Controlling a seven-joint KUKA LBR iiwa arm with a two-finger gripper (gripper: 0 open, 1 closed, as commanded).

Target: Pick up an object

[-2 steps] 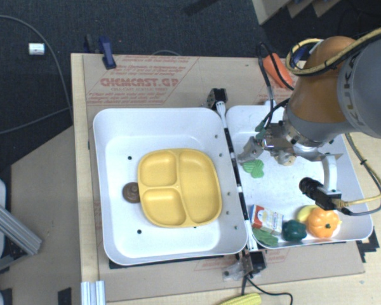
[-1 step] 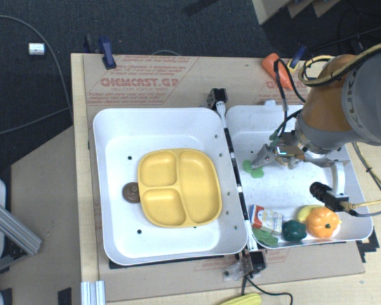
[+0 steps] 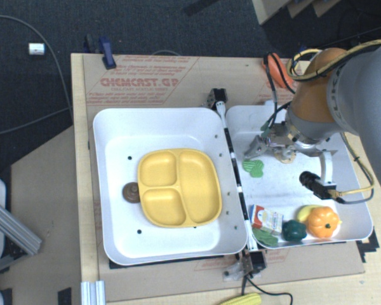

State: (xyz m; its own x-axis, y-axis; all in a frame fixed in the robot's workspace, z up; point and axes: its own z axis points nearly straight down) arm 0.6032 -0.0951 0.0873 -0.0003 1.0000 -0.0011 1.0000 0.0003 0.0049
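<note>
Two bins (image 3: 108, 170); claw (image 3: 267, 146) above green piece (image 3: 254, 168).

Two white bins (image 3: 108, 170) (image 3: 362, 224). One yellow tray (image 3: 178, 187), one brown disc (image 3: 131, 192), one pumpkin (image 3: 322, 222), one carton (image 3: 267, 219), perhaps three green pieces (image 3: 253, 167) (image 3: 293, 231) (image 3: 265, 236).

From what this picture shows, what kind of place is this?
Probably a robot test bench in a lab. A grey arm with an orange band reaches over two shallow white bins on a board marked Chemcast, holding toy items like a small orange pumpkin and a yellow divided plate.
</note>
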